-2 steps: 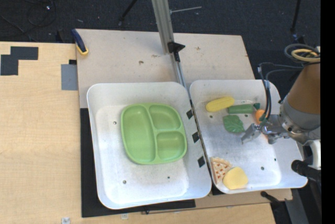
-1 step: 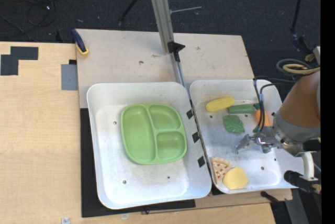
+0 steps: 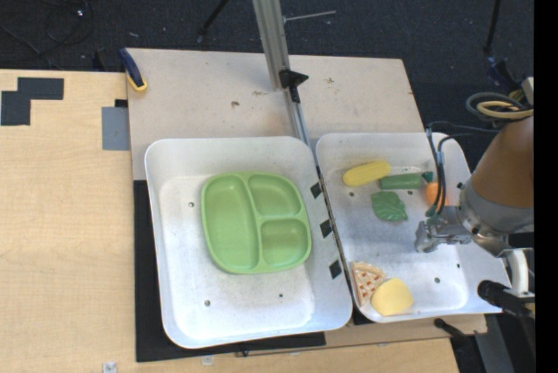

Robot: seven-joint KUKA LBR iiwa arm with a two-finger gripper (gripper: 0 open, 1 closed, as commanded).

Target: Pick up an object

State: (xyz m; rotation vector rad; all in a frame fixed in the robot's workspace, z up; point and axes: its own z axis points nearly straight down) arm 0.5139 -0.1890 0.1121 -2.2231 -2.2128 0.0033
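The right bin holds several toy foods. A yellow banana-like piece lies at the back, with a long dark green piece beside it and a green leafy piece just in front. A small orange piece sits against the right side. At the front lie a waffle-like piece and a round yellow piece. My gripper hangs low over the bin's right half, to the right of the leafy piece and just in front of the orange piece. Nothing shows in its grasp.
The left bin carries a light green divided plate. A metal post rises behind the bins, and black clips sit along the wall between them. The arm's grey body covers the right bin's right rim.
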